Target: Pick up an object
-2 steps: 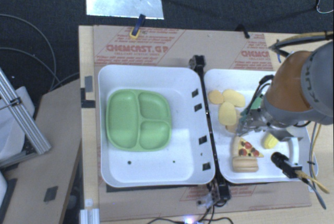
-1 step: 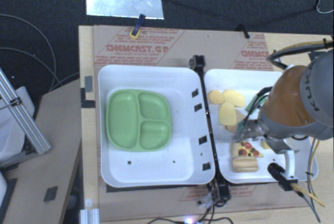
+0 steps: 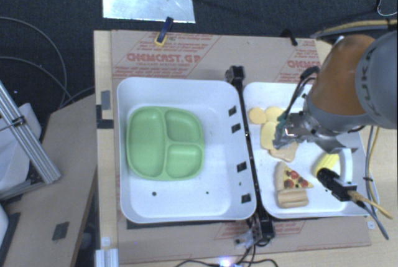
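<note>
My gripper (image 3: 286, 135) hangs low over the right bin (image 3: 261, 93), in its middle part. Its tips sit right above a pale yellow piece (image 3: 268, 135) and a tan flat piece (image 3: 283, 153). Two round yellow discs (image 3: 264, 114) lie just beyond, toward the bin's far left. A pizza slice toy (image 3: 292, 179) and a tan bread roll (image 3: 292, 198) lie near the bin's front. A yellow item (image 3: 326, 162) lies to the right, partly under the arm. I see nothing clearly between the fingers.
The left bin (image 3: 143, 88) holds a green divided plate (image 3: 165, 143). A black divider (image 3: 244, 135) with clips runs between the bins. Cardboard (image 3: 186, 54) lies under both. The arm's grey body and orange band (image 3: 339, 73) cover the right bin's far right part.
</note>
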Tool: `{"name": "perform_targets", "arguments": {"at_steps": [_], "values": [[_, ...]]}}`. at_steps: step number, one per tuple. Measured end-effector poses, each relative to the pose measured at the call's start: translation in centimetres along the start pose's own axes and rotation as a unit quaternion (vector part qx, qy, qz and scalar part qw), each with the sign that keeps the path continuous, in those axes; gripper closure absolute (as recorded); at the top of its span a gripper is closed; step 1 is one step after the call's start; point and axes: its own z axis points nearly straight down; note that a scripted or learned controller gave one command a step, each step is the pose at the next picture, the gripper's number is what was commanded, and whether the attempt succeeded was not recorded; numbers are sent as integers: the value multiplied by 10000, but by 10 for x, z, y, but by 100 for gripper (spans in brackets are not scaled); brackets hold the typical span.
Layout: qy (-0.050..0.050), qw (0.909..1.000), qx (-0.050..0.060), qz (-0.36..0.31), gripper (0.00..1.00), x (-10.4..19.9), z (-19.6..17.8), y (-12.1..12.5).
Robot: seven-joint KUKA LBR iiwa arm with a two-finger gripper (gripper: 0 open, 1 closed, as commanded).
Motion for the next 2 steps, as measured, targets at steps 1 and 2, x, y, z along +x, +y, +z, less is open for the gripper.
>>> {"name": "perform_targets", "arguments": {"at_steps": [1, 2], "values": [[14, 10000, 28, -13, 100, 75, -24, 8], [4, 10000, -7, 27, 100, 50, -121, -10]]}}
